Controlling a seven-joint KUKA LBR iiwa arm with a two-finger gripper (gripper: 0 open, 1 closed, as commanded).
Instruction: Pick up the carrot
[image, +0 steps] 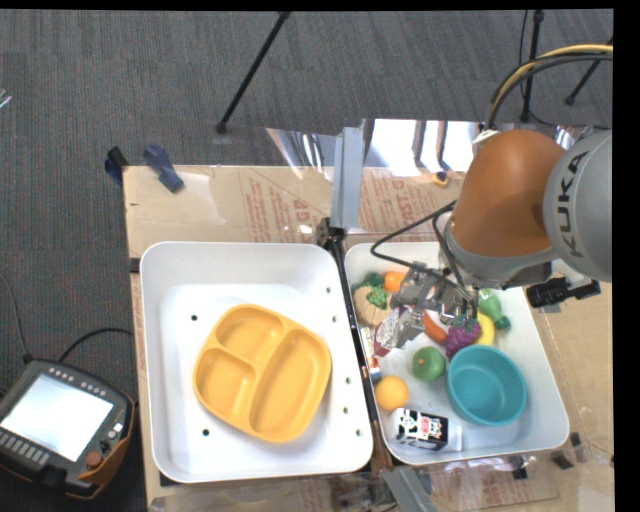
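- Gripper hangs low in the right bin, in the top part of the toy pile. Can't tell if it is open or shut, too much metal and clutter there.
- Nothing looks held by it right now, as far as I can see.
- Carrot looks like the small orange-red bit just under and a bit to the right of the gripper, v. close, maybe touching. Most of it is hidden, so not 100% sure that's it.
- Another orange bit sits just to the gripper's left, w/ a green toy next to it. Could be mixed up w/ the carrot.
- Purple grapes lie right beside the carrot, a green ball just below, and a yellow toy near the grapes. All packed tight.
- What could go wrong, my guess: gripper grabs the grapes or a wrong orange thing, bc they sit so close together.
- Or it pinches just the carrot's edge and the carrot slips out, bc it's small, smooth and half buried.
- Or it pushes the pile and the carrot rolls away toward the blue bowl.
- Orange ball and milk carton are lower down, well apart, prob. no trouble.
- Left bin has the yellow plate, far from all this.
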